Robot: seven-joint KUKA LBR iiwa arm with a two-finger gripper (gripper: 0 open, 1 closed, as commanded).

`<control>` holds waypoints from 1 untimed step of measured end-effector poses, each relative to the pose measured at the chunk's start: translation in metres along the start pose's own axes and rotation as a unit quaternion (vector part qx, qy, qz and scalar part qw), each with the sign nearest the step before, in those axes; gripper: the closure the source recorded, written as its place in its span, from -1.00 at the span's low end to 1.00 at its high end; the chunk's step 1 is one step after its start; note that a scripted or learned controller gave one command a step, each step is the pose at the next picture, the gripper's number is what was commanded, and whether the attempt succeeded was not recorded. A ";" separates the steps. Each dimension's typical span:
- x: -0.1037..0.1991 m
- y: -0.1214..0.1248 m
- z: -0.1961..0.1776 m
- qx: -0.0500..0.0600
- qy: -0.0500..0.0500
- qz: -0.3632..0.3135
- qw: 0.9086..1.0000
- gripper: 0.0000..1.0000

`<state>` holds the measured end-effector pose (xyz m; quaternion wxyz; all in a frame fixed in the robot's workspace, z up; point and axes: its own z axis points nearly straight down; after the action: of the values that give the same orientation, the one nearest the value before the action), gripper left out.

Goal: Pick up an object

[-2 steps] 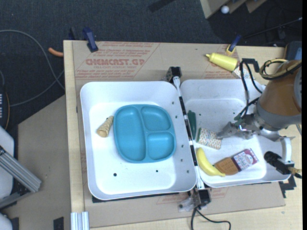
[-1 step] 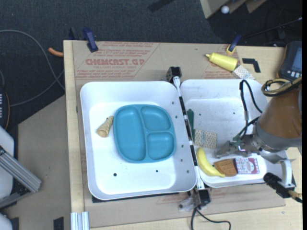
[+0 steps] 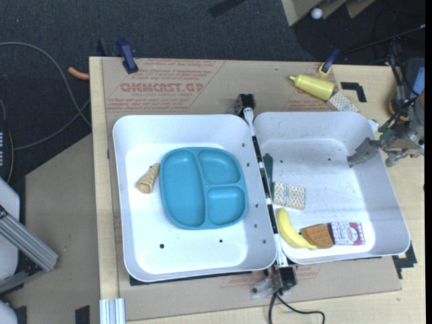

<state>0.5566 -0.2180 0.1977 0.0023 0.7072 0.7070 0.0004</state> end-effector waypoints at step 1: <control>0.056 -0.079 0.100 0.004 0.002 0.000 1.000 -1.00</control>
<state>0.4780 -0.1618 0.0969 -0.0020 0.7074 0.7068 -0.0006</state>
